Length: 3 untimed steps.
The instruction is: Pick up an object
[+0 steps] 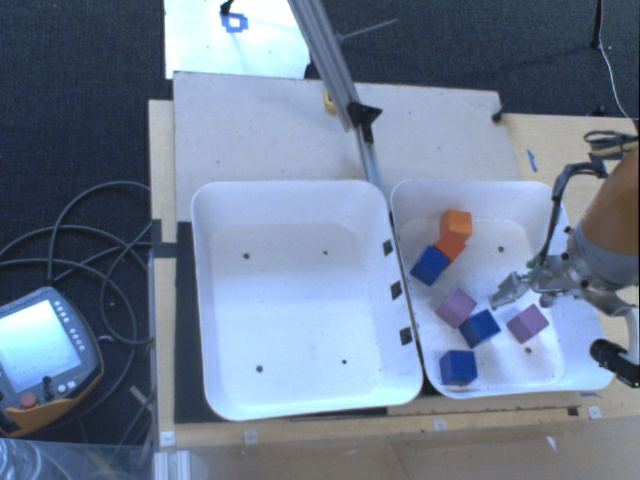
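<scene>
1. Nearest the camera, a blue cube (458,365) sits by the front wall of the right bin (480,193).
2. Gripper (512,290) hovers low among the blocks; whether its fingers are spread or pressed together cannot be told.
3. Just beside it lie a dark blue cube (480,327) and two purple cubes (456,306) (527,322), likely targets.
4. Farther back rest an orange block (455,230) and another blue one (429,264).
5. Left bin (290,198) adjoins.

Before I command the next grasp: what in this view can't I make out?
- Claw: small and blurred in the camera view; whether it grips anything is unclear.
- Arm: cut off by the right edge.
- Orange block: its lower part is hidden behind a blue block.
</scene>
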Motion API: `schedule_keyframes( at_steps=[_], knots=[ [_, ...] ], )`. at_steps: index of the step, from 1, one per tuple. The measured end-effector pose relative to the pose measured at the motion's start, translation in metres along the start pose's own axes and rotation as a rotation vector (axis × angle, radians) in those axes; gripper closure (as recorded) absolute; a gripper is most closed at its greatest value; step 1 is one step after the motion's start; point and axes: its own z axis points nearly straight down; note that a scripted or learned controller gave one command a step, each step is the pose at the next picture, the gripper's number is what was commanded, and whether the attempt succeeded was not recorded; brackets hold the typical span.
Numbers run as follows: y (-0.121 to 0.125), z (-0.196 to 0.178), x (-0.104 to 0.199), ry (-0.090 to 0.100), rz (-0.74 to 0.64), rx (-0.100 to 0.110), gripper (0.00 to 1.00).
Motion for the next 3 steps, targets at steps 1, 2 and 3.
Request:
schedule_keyframes(
  at_steps=[1, 2, 3],
  knots=[
    [0.001, -0.014, -0.001, -0.003, -0.001, -0.007, 1.00],
    [0.009, -0.076, 0.002, -0.004, -0.003, -0.011, 1.00],
    [0.010, -0.074, 0.002, -0.003, -0.001, -0.006, 1.00]
  ],
)
